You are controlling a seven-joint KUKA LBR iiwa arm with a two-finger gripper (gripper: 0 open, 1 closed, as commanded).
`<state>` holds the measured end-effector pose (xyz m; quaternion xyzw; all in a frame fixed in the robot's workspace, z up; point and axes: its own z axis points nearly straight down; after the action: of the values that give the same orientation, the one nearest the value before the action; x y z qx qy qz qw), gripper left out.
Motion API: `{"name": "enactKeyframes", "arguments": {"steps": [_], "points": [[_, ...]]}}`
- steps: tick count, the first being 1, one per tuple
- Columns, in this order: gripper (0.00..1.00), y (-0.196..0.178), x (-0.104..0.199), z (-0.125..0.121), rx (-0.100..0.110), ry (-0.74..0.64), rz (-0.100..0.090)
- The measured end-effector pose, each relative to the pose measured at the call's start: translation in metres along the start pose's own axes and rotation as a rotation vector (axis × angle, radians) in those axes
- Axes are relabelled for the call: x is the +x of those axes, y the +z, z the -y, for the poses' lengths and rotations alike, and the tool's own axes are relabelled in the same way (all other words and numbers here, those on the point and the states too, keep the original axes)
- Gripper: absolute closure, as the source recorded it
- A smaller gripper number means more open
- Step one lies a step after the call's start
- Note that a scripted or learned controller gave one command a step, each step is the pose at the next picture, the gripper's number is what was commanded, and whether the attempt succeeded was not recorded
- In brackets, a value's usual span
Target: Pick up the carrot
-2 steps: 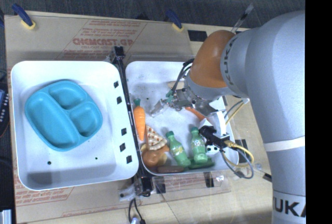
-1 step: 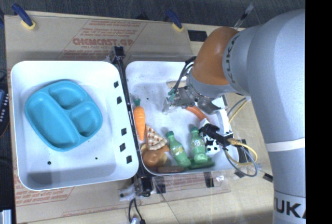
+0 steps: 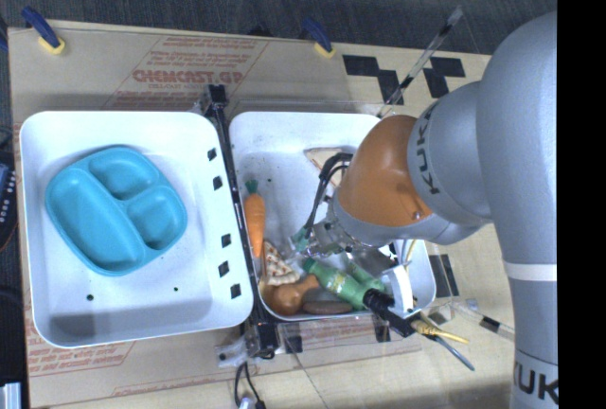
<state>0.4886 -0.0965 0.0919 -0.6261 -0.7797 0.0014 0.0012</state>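
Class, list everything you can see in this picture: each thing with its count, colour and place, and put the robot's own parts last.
Bins: 2, white, side by side on the bench.
Tray: 1, blue, three compartments, in the left bin.
Carrot: 1, orange with green top, right bin, by its left wall.
Bottle: 1, green, lying near the front of the right bin.
Brown items: a few, brown and tan, front left corner of the right bin; too jumbled to name.
Clamps: 2, blue and yellow, on the bench's far edge.
Cardboard: 1 sheet, tan with red print, under the bins.
Arm: 1, grey with orange band, over the right bin.
Gripper: 1, dark, below the band, above the bottle.
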Motion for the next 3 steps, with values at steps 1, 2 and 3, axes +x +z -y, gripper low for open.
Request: {"name": "enactKeyframes", "arguments": {"steps": [1, 2, 3], "points": [[0.0, -0.002, -0.007, -0.001, -0.009, 0.009, 0.015], [0.0, 0.0, -0.044, -0.063, 0.002, 0.128, 0.001], [0.0, -0.002, -0.024, -0.098, 0.0, 0.26, 0.008]]}}
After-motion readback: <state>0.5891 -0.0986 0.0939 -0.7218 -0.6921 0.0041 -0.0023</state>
